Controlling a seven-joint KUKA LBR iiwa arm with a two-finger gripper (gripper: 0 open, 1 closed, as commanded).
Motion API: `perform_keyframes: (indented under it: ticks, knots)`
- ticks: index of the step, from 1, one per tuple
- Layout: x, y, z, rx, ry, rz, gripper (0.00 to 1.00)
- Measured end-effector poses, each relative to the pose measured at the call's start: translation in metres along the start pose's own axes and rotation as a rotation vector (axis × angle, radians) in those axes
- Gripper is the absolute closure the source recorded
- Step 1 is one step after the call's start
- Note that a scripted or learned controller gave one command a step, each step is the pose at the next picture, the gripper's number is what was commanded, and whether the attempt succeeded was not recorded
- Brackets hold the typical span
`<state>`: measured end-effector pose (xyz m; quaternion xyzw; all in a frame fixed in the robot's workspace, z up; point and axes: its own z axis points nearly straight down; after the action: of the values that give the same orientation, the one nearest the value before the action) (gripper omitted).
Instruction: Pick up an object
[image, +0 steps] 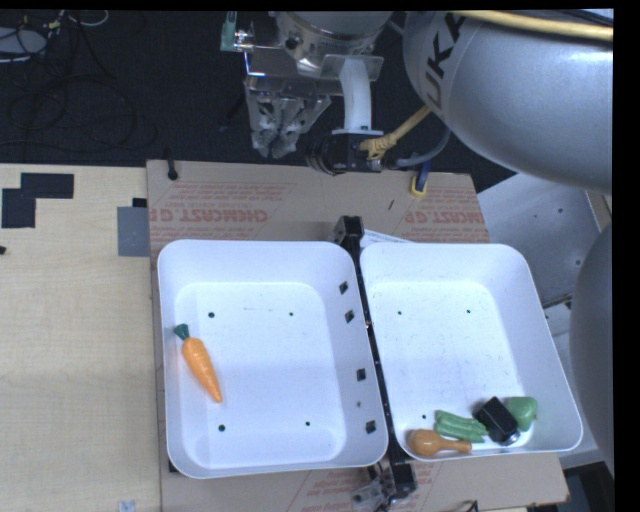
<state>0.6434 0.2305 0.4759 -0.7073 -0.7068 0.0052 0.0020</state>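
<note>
Nearest you, low in the frame: the right bin (520, 270), with 4 small things bunched in its lower right corner. A yellow-orange pear shape (436, 443) lies against the front wall, a green pod (461, 426) just beside it, a black block (497, 419) touching the pod, and a green lump (522, 408) behind the block.

Left bin (250, 255): 1 toy carrot (201, 367), alone near the left wall, lying at a slant with its green top toward the upper left.

Gripper (276, 128) hangs at top center of the frame, well above and behind both bins, carrying nothing. You cannot tell from this angle how the jaws stand.

Risks, as judged:
- Corner cluster: the walls may block the approach, and a grab may catch 2 things or nudge them apart.
- Carrot: it sits close to the left wall and is tapered, so it may slip out of a pinch.
</note>
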Motion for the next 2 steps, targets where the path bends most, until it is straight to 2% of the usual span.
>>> perform_keyframes:
  ticks: [1, 2]
  knots:
    - [-0.043, 0.0, -0.065, -0.011, 0.004, 0.002, 1.0]
    - [0.016, -0.001, -0.061, -0.006, 0.004, -0.007, 1.0]
